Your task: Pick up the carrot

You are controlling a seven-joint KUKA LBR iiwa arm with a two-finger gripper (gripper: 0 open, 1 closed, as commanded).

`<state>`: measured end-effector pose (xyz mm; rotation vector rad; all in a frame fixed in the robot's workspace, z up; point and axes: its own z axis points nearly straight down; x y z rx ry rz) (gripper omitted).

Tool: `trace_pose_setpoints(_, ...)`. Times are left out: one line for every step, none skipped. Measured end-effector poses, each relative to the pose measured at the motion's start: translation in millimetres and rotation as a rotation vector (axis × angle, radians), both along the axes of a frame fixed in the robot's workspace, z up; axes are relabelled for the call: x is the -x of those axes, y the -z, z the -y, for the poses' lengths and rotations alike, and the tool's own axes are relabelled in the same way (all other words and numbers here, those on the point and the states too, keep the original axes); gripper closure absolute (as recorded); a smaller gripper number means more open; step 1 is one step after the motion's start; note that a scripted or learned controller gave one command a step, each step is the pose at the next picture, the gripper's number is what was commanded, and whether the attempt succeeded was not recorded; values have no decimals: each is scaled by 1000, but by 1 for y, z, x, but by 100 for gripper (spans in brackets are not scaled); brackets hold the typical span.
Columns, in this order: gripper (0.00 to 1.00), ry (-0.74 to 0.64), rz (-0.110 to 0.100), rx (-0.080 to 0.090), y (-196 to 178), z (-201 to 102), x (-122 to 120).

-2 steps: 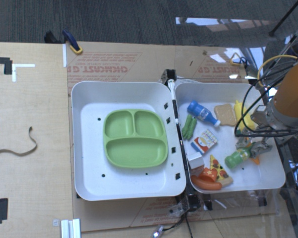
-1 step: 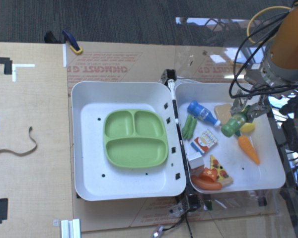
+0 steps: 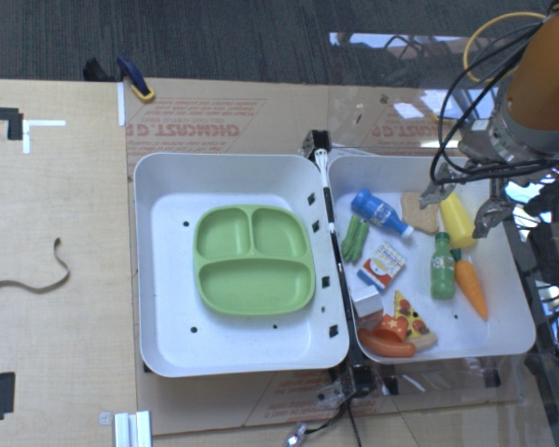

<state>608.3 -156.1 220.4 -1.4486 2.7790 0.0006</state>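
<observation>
At the near edge of the right bin (image 3: 517, 343) we see a toy pizza slice (image 3: 409, 317) lying on a red sausage-like piece (image 3: 386, 344), with a small white block (image 3: 366, 301) just beside them at nine o'clock. One step farther in lies the carrot (image 3: 471, 288), at the four o'clock side of the bin, its green top pointing away from us and its tip toward us. A green bottle (image 3: 442, 266) lies just beside it at nine o'clock, so we judge the grasp should close across the carrot's thick end and come straight down, keeping the inner finger out of that narrow gap.

Our hand (image 3: 464, 207) hovers at twelve o'clock from the carrot, its two fingers spread apart and gripping nothing; a yellow bottle (image 3: 456, 220) lies beneath it, next to a tan toast slice (image 3: 420, 214). We need to shift toward six o'clock before descending.

Farther left sit a small carton (image 3: 383, 264), green pods (image 3: 355, 238) and a blue bottle (image 3: 377, 212). The left bin (image 3: 158, 277) holds a green divided plate (image 3: 254, 260), well clear of the work.
</observation>
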Motion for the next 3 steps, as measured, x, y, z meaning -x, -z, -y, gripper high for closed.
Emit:
trace_pose_setpoints(0,-545,-1,1,73,15,27)
trace_pose_setpoints(0,-178,-3,1,128,60,41)
trace_pose_setpoints(100,-177,3,-3,118,58,39)
